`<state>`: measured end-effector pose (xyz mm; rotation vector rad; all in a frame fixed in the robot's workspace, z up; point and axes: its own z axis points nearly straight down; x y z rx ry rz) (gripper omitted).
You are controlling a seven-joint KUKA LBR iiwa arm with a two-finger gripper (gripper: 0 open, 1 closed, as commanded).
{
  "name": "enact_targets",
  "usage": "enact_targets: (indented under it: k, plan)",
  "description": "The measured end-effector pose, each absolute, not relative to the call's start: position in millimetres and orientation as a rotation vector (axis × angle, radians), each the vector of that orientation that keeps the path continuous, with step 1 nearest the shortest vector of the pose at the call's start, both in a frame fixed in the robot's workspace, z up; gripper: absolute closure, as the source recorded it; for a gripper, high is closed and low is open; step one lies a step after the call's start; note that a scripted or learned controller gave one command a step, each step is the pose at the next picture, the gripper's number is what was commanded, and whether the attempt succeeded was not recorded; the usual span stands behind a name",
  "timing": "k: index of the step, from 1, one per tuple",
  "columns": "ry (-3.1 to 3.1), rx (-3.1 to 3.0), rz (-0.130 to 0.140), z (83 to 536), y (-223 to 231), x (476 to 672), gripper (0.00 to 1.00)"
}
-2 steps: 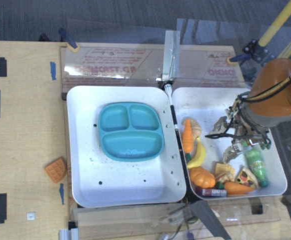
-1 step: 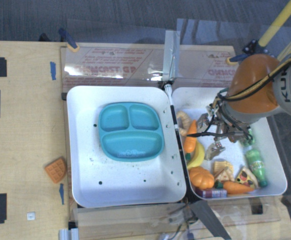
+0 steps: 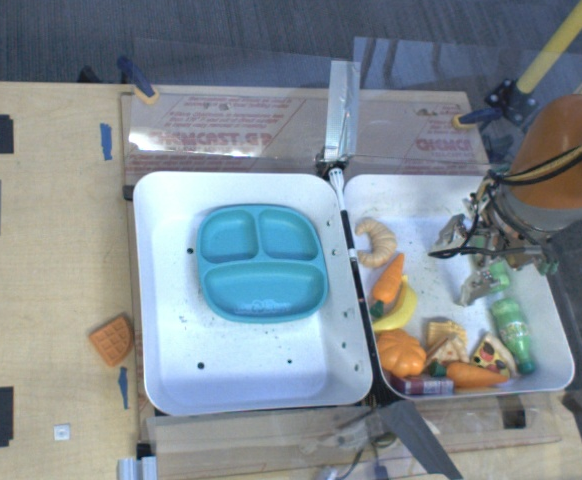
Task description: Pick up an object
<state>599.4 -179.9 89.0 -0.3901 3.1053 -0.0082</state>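
Observation:
The right bin (image 3: 426,193) holds a pale croissant (image 3: 376,240), a small carrot (image 3: 389,278), a yellow banana (image 3: 403,310), an orange pumpkin-like fruit (image 3: 401,351), a wedge of bread (image 3: 445,338), a pizza slice (image 3: 492,353), a second carrot (image 3: 476,375) and a green bottle (image 3: 512,331). My gripper (image 3: 463,265) hangs over the right half of this bin, just above the bottle's cap end. Its fingers are spread open and nothing sits between them. The croissant and carrot lie well to its left.
A blue divided plate (image 3: 261,263) lies in the left bin (image 3: 171,348). A waffle piece (image 3: 111,340) rests on the wooden bench left of the bins. The bins' shared wall (image 3: 351,268) runs between them. A yellow pole (image 3: 561,33) slants at the top right.

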Motion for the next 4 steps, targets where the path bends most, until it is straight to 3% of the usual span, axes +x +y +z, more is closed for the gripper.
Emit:
enact_targets:
  k: [1, 2, 3, 4]
  plan:
    - [3.109, -0.353, 0.003, 89.6, -90.9, 600.8, 0.0]
    - [3.09, -0.496, -0.011, 88.9, -201.2, 588.7, 0.0]
    - [3.114, -0.296, -0.004, 88.7, -182.3, 602.6, 0.0]
    - [3.126, -0.215, -0.003, 88.7, -224.6, 565.7, 0.0]
